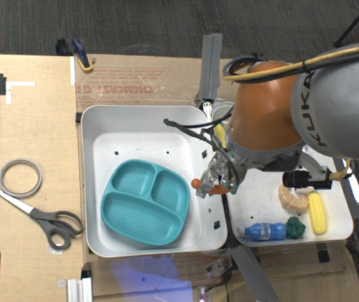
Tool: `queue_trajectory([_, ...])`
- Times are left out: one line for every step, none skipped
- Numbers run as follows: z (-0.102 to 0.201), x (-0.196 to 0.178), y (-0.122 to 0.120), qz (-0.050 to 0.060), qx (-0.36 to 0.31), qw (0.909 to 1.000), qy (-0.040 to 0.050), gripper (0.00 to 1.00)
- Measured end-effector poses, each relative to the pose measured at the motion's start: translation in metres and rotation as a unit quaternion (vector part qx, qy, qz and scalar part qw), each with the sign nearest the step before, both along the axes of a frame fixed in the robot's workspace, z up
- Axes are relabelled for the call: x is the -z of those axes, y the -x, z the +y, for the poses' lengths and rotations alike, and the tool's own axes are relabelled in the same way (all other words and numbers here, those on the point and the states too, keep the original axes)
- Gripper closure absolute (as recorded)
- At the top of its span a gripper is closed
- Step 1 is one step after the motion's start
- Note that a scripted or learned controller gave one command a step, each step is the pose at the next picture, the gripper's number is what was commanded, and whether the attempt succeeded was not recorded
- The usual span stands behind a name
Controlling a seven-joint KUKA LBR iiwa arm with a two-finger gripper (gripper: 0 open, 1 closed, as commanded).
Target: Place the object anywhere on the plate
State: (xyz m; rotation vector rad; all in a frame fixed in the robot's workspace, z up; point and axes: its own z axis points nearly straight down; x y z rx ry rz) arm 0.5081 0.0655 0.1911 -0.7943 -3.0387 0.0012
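**Orange object in the gripper, just off the plate's right edge**

The grey arm [333, 99] reaches in from the right, and its orange band [261, 109] hangs over the seam between the two bins. Below the band, the gripper [212, 186] points down at the right side of the left bin [129, 137], close to the wall it shares with the right bin [261, 197].

The fingers are drawn in narrow on a small orange object [197, 184]. Orange shows on both sides of the metal tips, so the object sits between them. I cannot tell whether it touches the bin floor or hangs above it.

The teal plate [135, 181] lies flat in the left bin, toward the near-left part, tilted a little so its long side runs from upper left to lower right. It has three compartments, two smaller ones on the far side and one wide one on the near side. The orange object is just beside the plate's right rim, apart from it and not over any compartment.

In the right bin, a blue bottle [264, 232] lies on its side along the near wall with a green lump [296, 226] touching its right end. A corn cob [317, 211] stands lengthwise just right of these, and a tan ring [291, 200] sits beside the cob's left.

On the bench left of the bins, scissors [44, 218] lie near a roll of tape [21, 164].
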Motion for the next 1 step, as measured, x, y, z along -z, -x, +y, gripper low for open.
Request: queue_trajectory([-0.0002,0.0,0.0,0.0,0.0,1.0,0.0,0.0])
